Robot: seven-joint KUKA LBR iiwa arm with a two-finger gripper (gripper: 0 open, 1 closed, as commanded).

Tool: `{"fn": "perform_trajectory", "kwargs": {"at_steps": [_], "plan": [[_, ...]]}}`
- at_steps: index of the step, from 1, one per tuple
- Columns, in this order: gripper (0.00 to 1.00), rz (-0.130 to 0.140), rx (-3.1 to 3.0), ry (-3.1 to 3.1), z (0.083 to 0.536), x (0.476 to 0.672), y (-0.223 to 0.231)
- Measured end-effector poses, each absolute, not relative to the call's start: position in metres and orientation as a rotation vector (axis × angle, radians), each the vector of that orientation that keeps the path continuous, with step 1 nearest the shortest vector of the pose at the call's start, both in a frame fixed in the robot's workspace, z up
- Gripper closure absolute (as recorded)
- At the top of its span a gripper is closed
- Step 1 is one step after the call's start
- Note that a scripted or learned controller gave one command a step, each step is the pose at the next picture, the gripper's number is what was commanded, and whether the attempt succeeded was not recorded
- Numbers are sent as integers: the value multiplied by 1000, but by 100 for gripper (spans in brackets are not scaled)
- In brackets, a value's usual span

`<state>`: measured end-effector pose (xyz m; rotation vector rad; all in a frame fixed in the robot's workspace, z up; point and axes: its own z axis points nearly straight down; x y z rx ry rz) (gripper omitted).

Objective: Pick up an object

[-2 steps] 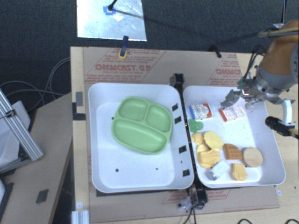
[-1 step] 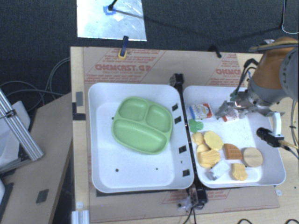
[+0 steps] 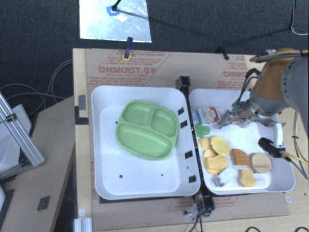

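Inspecting the right-hand bin (image 3: 287,178), we are finding the gripper (image 3: 227,121) hanging low in its upper middle, the arm (image 3: 273,88) reaching in from the right of the frame. We are not able to judge how the end effector is set, since the wrist is masking it. Nothing is showing in its grasp. The candidate items are lying clustered in the bin's lower half: yellow food pieces (image 3: 215,153), a brown square piece (image 3: 239,157) and a tan round piece (image 3: 261,162). A red-and-white packet (image 3: 209,115) is lying just left of the gripper. We are recommending the packet as nearest, approached squarely from above. The left-hand bin (image 3: 107,178) is carrying a green divided plate (image 3: 146,129).
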<state>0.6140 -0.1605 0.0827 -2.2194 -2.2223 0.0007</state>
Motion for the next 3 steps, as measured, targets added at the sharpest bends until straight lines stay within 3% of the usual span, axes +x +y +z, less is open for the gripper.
{"fn": "perform_trajectory", "kwargs": {"at_steps": [1,3], "plan": [[100,-4,-2222,-2226,96,616,-161],[100,-6,-2220,-2231,208,617,-157]]}}
